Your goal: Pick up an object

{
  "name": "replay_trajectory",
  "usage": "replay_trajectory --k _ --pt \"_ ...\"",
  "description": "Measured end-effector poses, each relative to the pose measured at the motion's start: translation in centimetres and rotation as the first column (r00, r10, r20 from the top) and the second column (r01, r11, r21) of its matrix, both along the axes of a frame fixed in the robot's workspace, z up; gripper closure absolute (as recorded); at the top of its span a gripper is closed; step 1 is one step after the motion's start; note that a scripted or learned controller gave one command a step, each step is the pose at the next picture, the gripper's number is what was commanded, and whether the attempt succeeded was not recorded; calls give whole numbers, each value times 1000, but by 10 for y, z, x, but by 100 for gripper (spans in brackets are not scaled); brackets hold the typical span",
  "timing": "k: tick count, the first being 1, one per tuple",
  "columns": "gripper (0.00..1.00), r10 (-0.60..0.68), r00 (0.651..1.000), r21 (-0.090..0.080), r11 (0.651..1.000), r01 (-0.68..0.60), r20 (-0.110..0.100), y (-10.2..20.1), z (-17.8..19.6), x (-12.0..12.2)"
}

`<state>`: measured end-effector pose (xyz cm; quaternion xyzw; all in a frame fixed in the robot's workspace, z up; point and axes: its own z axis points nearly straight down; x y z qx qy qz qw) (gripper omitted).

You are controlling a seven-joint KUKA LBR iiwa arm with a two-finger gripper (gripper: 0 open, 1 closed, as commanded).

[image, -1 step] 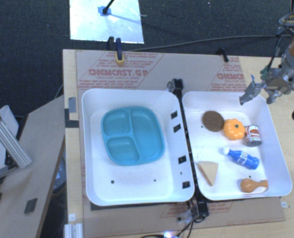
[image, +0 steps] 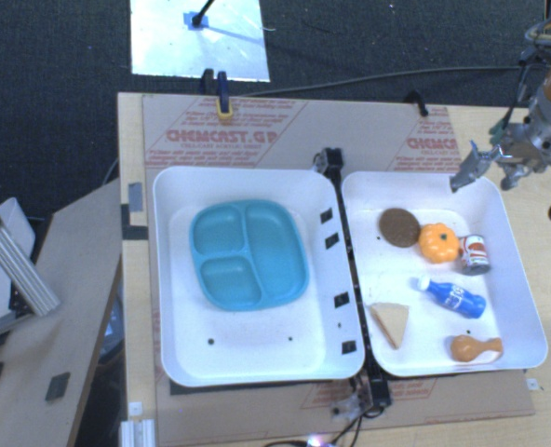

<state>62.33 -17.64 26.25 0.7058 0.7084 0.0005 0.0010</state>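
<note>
the gripper (image: 488,169) hangs over the far right corner of the right bin (image: 522,277), fingers spread apart and nothing between them. no pick is made yet. the candidates sit below it in that bin: a brown disc (image: 399,227) touching a small orange pumpkin (image: 438,242), a little red can (image: 474,254) just beside the pumpkin, a blue bottle (image: 454,297) lying on its side, a sandwich wedge (image: 391,323) and a drumstick (image: 475,347) near the front wall. the left bin (image: 178,343) carries a blue divided plate (image: 249,254). my call: go for the bottle or the drumstick, each lying apart from its neighbours, and close across the narrow width. the pumpkin cluster looks crowded, so fingers could snag a neighbour there.
</note>
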Motion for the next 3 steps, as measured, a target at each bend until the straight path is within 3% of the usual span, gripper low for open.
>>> replay_trajectory --k 3 --pt "0 4 1000 1 1000 -4 -3 24 -163 6"
